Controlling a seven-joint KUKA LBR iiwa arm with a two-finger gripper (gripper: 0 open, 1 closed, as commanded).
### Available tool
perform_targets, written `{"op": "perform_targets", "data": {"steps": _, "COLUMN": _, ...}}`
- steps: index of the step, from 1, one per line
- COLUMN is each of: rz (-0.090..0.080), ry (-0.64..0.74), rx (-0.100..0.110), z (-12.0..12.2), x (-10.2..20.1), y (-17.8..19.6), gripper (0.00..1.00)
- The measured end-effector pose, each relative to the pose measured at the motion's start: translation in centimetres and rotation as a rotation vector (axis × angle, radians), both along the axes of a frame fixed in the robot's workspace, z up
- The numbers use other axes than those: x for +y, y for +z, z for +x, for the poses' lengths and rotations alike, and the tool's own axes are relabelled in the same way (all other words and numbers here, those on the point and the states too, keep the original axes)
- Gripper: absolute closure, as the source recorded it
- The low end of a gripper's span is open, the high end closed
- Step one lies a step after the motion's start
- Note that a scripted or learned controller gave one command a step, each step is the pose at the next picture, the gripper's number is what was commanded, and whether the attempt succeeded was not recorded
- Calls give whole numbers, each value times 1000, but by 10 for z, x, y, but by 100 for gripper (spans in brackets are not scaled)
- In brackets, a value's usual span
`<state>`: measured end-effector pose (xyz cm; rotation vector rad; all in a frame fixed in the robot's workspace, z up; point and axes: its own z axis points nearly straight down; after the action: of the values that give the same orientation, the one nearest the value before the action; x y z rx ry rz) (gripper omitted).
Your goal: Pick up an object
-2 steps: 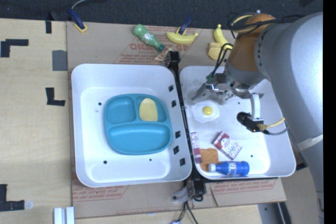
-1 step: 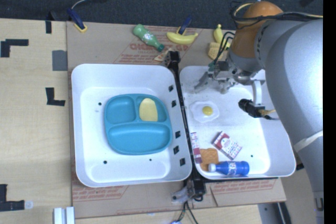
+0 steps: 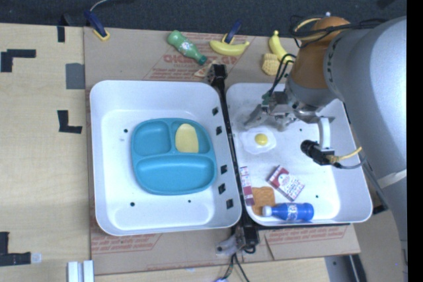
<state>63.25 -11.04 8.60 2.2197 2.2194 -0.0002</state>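
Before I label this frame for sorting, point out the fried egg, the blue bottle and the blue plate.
fried egg (image 3: 262, 140): camera view, on its yolk.
blue bottle (image 3: 293, 211): camera view, mid-body.
blue plate (image 3: 173, 172): camera view, bare large compartment.

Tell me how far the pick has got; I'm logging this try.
Done: the grey two-finger gripper is down inside the right white bin, just above the fried-egg toy. In hand: nothing visible between its fingers. Left: closing on a thing and lifting it; the blue bottle and red-and-white carton lie untouched.
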Motion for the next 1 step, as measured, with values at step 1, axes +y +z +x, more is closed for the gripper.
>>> {"op": "perform_targets", "data": {"steps": 1, "rz": -1, "ry": 1, "rx": -3, "z": -19, "x": 1, "y": 0, "gripper": 0}}
